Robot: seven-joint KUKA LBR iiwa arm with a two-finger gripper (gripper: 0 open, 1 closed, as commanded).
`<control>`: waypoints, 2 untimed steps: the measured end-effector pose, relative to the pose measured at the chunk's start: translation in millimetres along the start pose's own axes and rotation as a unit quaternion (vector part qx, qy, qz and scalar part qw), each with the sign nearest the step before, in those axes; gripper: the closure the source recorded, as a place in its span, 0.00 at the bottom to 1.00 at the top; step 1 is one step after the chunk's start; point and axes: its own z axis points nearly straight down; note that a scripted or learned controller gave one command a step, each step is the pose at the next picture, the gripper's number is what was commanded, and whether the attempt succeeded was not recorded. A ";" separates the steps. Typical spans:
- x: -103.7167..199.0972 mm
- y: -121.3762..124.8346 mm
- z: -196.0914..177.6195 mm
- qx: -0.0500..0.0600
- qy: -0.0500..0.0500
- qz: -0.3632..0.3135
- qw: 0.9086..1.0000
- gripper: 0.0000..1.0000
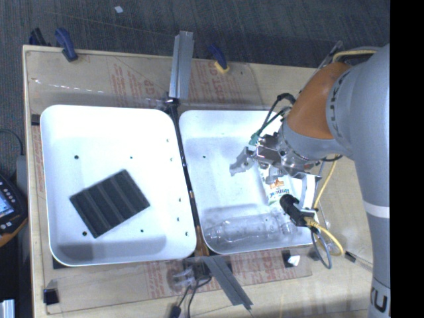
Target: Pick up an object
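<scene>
We start at the end effector point(262, 161), which hangs over the right bin point(205, 131), in its right half, with the grey wrist and the orange band above it covering most of the mechanism. A pale metal part juts out to the left over the bin floor, but we cannot tell how far the end effector is open, nor whether anything sits in it.

Just below and right of it lies a small white packet point(278, 189) with orange and green print, partly tucked under the wrist hardware, so we see only its lower portion and cannot read the label. A black cylindrical part of the arm with yellow cables sits just beside the packet's lower right corner.

Along the near wall of the same bin lies a clear plastic bottle point(246, 229) on its side, its length running left to right. It is see-through and ribbed, so its outline blends with the white floor and its right end is hard to separate from the arm's cabling.

In the left bin point(53, 124) rests a dark ribbed rectangular slab point(109, 203), lying flat and turned at a slant, in the near-left part, well apart from everything else.

Both bins sit side by side on the tabletop point(99, 71), which carries blue clamps point(65, 44) along its far edge.
</scene>
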 end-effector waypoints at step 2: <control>-12.5 -35.5 80.8 -0.002 0.000 -0.117 0.993 0.00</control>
